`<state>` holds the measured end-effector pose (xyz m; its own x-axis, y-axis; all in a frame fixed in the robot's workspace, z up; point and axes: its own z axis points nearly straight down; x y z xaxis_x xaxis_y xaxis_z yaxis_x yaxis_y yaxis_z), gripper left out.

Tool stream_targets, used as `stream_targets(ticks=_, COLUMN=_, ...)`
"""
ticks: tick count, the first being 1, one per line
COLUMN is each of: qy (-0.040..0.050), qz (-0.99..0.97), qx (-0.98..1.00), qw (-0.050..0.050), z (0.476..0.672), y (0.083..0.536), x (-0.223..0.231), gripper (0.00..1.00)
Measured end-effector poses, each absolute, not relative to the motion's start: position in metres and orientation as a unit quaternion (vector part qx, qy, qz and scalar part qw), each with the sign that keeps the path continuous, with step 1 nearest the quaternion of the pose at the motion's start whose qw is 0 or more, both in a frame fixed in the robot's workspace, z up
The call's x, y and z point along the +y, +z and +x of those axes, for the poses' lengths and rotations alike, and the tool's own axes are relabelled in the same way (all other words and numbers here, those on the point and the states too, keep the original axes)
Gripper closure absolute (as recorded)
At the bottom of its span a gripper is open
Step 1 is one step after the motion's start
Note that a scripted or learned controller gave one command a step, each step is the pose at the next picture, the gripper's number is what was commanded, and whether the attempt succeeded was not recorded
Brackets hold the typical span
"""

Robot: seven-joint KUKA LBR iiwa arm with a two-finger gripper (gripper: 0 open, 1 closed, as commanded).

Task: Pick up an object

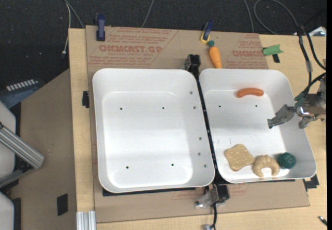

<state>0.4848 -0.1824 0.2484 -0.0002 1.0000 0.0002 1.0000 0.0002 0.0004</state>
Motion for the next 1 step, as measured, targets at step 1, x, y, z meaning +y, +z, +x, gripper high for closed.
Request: stream_targets(ticks=1, qy=-0.0026, qz=0.707, qx=0.707, qw=-0.004, z=0.5242, y=0.0942, x=-0.2125, gripper=0.0)
